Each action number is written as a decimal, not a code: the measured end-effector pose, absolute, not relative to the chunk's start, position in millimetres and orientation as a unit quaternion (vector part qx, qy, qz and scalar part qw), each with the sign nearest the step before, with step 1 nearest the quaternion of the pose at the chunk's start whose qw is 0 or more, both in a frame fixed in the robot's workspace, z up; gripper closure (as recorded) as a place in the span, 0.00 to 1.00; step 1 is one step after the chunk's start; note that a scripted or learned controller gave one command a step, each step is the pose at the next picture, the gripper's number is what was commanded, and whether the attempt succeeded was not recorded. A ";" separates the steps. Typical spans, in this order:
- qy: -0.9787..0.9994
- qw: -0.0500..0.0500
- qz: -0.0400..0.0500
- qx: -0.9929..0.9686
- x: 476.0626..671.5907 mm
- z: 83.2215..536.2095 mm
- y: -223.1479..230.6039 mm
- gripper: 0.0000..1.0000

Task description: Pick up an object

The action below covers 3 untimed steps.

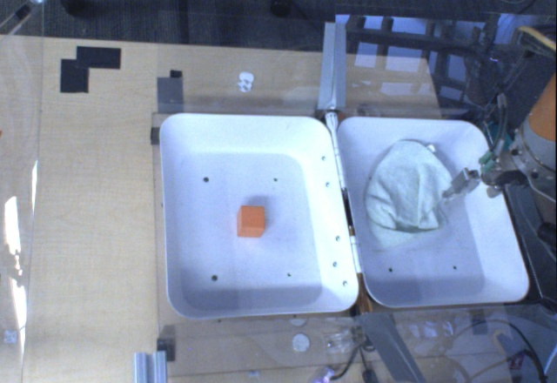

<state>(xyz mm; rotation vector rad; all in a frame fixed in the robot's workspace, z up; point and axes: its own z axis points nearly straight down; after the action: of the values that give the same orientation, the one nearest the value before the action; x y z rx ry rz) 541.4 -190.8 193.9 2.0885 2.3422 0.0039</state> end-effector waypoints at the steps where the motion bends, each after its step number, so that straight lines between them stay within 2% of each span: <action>1: 0.695 0.001 0.001 0.719 532.0 175.1 -205.0 0.00; 2: 0.741 0.001 0.001 0.671 509.9 134.2 -152.4 0.00; 3: 0.742 0.002 0.002 0.671 511.4 144.9 -152.1 1.00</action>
<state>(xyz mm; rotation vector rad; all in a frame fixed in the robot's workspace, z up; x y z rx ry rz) 511.4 -152.1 144.9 2.1046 2.3280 0.0057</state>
